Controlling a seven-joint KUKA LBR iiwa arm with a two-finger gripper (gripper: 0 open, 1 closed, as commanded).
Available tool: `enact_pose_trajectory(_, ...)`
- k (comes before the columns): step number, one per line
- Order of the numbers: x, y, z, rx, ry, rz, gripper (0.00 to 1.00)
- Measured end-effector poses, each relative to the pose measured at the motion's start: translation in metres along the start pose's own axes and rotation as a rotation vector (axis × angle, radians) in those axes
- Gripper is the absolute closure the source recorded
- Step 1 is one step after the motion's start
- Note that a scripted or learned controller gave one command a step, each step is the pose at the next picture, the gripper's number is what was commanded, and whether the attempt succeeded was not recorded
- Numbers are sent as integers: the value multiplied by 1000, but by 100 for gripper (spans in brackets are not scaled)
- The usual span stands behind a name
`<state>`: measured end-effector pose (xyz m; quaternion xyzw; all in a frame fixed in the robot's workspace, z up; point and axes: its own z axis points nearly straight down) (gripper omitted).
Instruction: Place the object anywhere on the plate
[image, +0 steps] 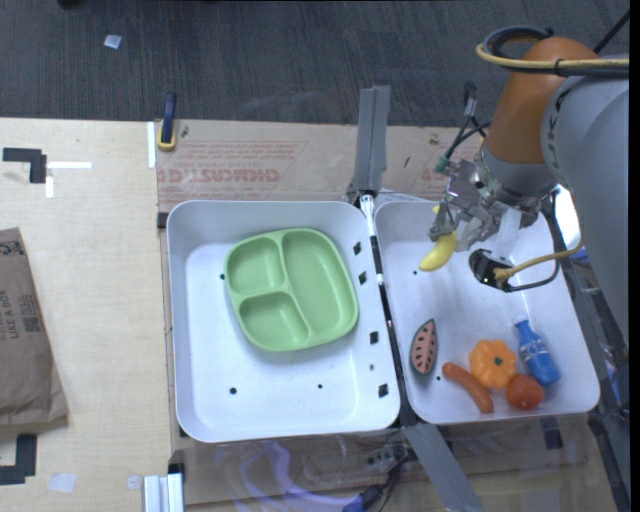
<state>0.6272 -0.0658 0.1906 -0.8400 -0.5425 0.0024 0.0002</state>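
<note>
Red print ran across the cardboard sheet (262, 160) well to the left of the gripper (452, 222), behind the bins; it appeared upside down and mirrored, and its letters could not be made out for certain. A brown paper bag (25, 330) far left of the gripper bore small dark print and a code patch, too small to read

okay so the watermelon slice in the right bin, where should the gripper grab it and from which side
Grip the watermelon slice across its narrow width at mid-length, coming straight down from above. It lies flat, long axis running up-down in the view. Its left edge sits close to the right bin wall, so finger room there looks tight.
</note>
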Motion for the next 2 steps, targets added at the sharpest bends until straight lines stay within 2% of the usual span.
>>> enact_pose_trajectory(1, 133, -27, -2, -1, 2, 90, 100)
enact_pose_trajectory(2, 132, -27, -2, -1, 1, 91, 0)
